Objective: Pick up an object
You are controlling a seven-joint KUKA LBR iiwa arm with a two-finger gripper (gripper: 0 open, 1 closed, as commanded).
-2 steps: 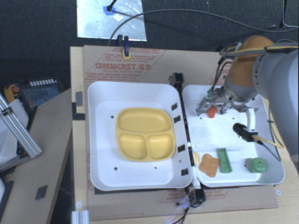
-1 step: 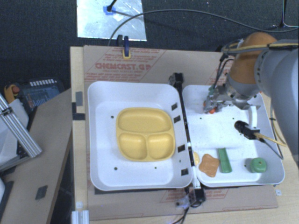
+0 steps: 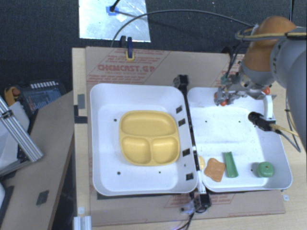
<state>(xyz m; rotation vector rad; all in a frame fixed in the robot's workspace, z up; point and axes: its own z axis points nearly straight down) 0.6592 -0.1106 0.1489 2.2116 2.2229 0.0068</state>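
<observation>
The right bin (image 3: pixel 225 131) holds three small objects along its front edge. An orange-tan lump (image 3: pixel 215 169) lies at the front left. Beside it lies a green bar (image 3: pixel 230 164), pointing front to back. A round green piece (image 3: pixel 264 168) rests at the front right. My gripper (image 3: pixel 223 98) hangs over the bin's back edge, far from all three objects, and I see nothing held in it. The grey arm with its orange band (image 3: pixel 268 37) reaches in from the right.
A yellow divided plate (image 3: pixel 147 137) lies in the middle of the left bin (image 3: pixel 103 128). A black divider (image 3: pixel 188 128) runs between the bins. A black and white fitting (image 3: pixel 261 119) on the arm juts over the right bin's right side.
</observation>
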